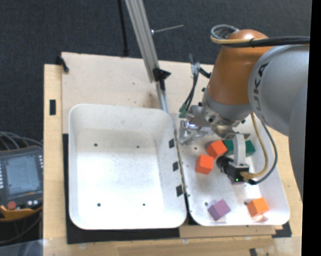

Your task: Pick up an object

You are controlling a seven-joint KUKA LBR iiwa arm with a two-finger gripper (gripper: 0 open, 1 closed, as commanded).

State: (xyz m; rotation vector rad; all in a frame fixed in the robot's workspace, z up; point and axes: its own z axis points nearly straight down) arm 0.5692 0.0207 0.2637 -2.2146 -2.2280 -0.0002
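Arm over the right bin (276, 209), gripper (188, 128) state unreadable.
Three orange cubes (204, 164), one purple cube (219, 209), one green block (244, 146); left bin (78, 121) beside it.

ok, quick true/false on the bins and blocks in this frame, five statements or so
1. The blocks lie in the right bin. True.
2. The purple block sits at the far end of its bin, next to the arm's wrist. False: it lies near the front edge of that bin.
3. Three orange blocks show: one by the wrist, one just left of it, one at the front right. True.
4. A green block lies in the left bin. False: the green thing is in the right bin, partly behind the arm.
5. The arm hangs over the left bin. False: it is above the right bin's far end.
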